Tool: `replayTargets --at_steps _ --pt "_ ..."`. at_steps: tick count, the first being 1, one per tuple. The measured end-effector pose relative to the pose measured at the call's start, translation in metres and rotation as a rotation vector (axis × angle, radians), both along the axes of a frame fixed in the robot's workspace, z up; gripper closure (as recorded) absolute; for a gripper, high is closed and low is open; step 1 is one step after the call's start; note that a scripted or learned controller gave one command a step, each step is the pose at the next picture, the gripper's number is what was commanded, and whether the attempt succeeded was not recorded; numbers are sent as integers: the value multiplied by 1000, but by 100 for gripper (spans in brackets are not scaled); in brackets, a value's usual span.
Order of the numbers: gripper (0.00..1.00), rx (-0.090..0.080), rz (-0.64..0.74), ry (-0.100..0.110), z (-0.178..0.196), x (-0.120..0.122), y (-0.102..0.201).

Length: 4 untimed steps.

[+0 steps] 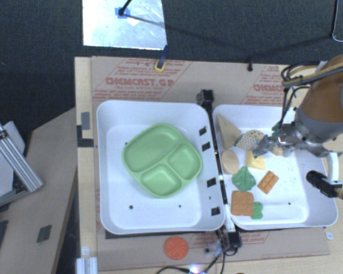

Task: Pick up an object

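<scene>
White plastic makes up the two bins on the bench. The left bin (111, 153) holds a green plate (162, 160) with three sections. The plate sits near the middle of that bin.

The right bin (314, 207) holds the small toy foods. I will use the green leafy toy (244, 179) as my marker. Just left of it and a bit higher up lies a pale round piece (231, 160). Further up from that is a tan wedge (228, 132). Up and to the right of the leafy toy is a yellow piece (255, 162), and higher up, a speckled round thing (252, 137). Right beside the leafy toy, on its right, lies an orange cracker (267, 182). Below it sits an orange square (242, 202), with a small green bit (257, 210) touching the square's right side.

The grey and orange arm (326, 104) comes in from the right. Its gripper (268, 144) is low over the right bin, up and to the right of the leafy toy, close by the yellow piece and the speckled thing. I cannot tell if it is wide or closed, or if anything is in it.

An orange disc (176, 246) lies on the bench in front of the left bin.
</scene>
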<state>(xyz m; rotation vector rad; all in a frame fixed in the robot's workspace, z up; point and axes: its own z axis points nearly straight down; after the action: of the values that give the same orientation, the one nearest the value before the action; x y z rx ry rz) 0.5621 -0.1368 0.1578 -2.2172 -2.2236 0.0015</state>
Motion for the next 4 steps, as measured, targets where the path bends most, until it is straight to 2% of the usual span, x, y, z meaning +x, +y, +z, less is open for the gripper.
replayTargets --at_steps 1,2,3,4 --pt "0 1 -1 1 -60 6 4" --pt "0 0 -2 -1 -74 6 5" --pt "100 -1 -3 -4 -62 7 4" --pt "100 -1 -4 -6 -13 3 -4"
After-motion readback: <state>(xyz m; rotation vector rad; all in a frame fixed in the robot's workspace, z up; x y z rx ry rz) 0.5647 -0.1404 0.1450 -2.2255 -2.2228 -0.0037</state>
